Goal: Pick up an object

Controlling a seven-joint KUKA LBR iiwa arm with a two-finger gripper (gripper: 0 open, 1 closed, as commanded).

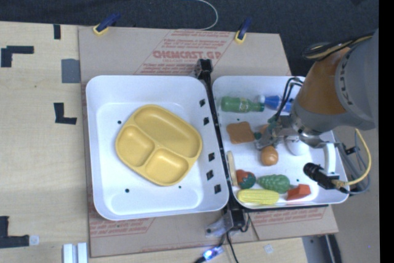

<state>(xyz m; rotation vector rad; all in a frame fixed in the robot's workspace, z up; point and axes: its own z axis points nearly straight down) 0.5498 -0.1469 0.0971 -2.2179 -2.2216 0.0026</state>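
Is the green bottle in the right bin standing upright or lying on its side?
Lying on its side. The green bottle shows its full length along the floor of the right bin, its cap end pointing toward the arm.

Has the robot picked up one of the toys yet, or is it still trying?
Not yet, by the look of it. Done: the arm has reached into the right bin, and its claw sits low among the toys, just above the small round orange-brown piece and beside the brown slice. In hand: nothing I can see between its fingers. Left: grabbing one toy and lifting it. The green bottle, corn and yellow tray lie untouched.
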